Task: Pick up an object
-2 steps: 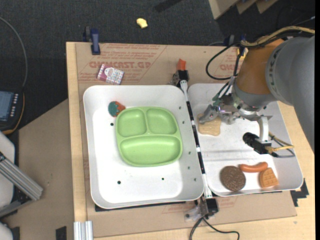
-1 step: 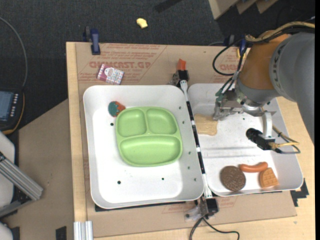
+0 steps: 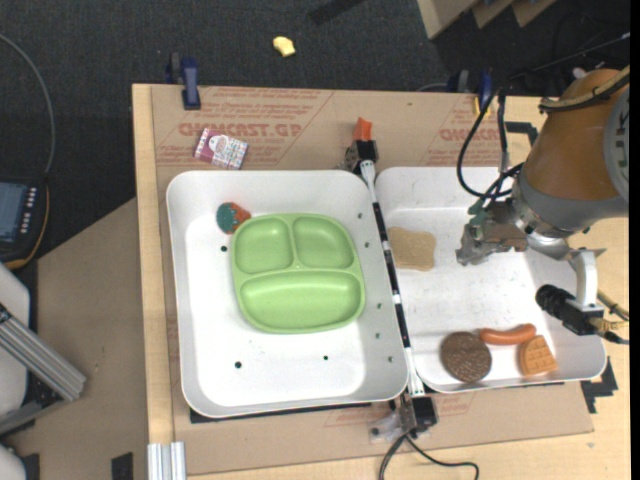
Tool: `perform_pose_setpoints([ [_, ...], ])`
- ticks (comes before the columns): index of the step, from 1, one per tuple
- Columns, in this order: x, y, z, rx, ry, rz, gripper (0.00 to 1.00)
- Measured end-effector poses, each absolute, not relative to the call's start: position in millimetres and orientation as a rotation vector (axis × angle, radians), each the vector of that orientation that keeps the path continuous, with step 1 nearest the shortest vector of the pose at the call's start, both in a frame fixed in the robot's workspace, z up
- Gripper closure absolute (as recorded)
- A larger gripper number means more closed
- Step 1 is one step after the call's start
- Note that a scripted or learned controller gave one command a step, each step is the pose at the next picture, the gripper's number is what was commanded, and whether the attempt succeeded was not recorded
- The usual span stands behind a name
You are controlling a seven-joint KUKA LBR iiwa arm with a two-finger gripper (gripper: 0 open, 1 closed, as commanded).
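The brown round patty (image 3: 467,356) lies at the right bin's (image 3: 440,193) front edge, beside a sausage (image 3: 508,335) and waffle (image 3: 537,356). All look light and stiff; grip across the edges. The claw (image 3: 478,247) hovers by the tan slice (image 3: 412,248), holding nothing I can see.

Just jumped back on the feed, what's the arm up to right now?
The grey and orange arm's claw is low over the right white bin, just right of a flat tan slice of toy bread; nothing is visibly held. A round brown patty, an orange-red sausage and an orange waffle-like piece lie along that bin's near edge. The left white bin holds a green divided plate.
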State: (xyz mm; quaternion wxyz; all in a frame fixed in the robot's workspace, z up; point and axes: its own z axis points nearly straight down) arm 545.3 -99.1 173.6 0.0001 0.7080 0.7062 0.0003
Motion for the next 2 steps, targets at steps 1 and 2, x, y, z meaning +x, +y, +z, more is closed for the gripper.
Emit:
perform_pose_setpoints([
  [1, 547.7, -98.1, 179.5, 2.221, 2.220, 0.002, 1.00],
  [2, 548.4, -98.1, 189.5, 2.220, 2.217, 0.004, 1.00],
])
